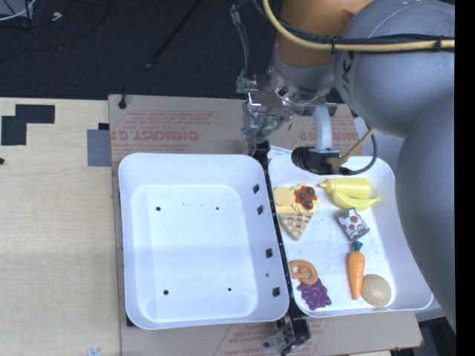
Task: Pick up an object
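Toys fill the bin point(401, 199) on the arm's side. The other bin point(133, 199) sits beside it, with their walls touching.

The gripper point(258, 133) hangs over the far end of that shared wall, above the cardboard. It is small, dark and tangled with wires here, so I cannot tell if it is spread apart or pressed together. Nothing shows in its grasp.

The toys all lie toward the near side from the gripper, and a bit toward the arm. I think the next move must go that way and down.

The closest toy is a flat wedge point(295, 210) that looks like waffle and pizza, bumpy on top, with its point aimed at the near side. Just past it is a banana point(349, 191), smooth, yellow and curved, lying crosswise in the bin. A small shiny packet point(351, 223) sits under the banana.

Farther off, the carrot point(357, 273) is long and thin. Its long way runs from far to near, with the green end at the far side. A round tan lump point(376, 290) touches its tip. A pretzel point(303, 271) and knobbly purple grapes point(317, 295) sit close to the shared wall.

The wedge looks too flat to grab easily. The banana looks easier to pinch across its thin side.
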